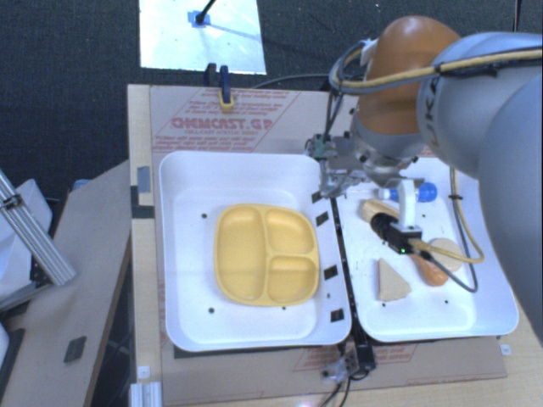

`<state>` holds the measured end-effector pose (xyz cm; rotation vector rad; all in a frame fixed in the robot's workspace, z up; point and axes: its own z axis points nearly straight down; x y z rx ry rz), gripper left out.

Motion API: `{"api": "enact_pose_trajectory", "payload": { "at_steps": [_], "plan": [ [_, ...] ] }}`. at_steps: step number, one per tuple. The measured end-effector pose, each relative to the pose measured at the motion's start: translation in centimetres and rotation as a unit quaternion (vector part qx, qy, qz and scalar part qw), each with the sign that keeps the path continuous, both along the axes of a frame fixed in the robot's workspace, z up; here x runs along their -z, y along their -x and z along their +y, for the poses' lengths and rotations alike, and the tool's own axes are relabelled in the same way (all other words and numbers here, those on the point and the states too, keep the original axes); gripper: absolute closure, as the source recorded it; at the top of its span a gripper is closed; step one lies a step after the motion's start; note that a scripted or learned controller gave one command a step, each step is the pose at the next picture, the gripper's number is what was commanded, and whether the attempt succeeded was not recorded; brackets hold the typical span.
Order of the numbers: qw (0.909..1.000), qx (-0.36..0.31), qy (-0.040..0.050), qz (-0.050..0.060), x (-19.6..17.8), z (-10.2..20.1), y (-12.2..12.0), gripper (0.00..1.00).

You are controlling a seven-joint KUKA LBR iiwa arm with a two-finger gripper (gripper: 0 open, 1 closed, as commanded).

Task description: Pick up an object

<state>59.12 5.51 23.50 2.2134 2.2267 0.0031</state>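
Ideally, I centre the gripper, whose state I cannot tell, over the tan wedge-shaped block lying at its 5 o'clock in the right shallow white bin, clear of the orange carrot-shaped piece at the block's 3 o'clock.

Bright, even overhead light nearly washes out the white bins; the arm looks soft.

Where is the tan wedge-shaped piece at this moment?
In the camera view, the tan wedge lies in the right-hand bin, toward its near left corner, just left of an orange piece.
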Motion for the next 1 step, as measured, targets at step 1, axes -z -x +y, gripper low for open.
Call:
{"api": "enact_pose_trajectory", "payload": {
  "at_steps": [1],
  "plan": [
    [1.0, 0.0, -0.0006, 0.0, -0.14, 4.08, -1.64, 1.0]
  ]
}}
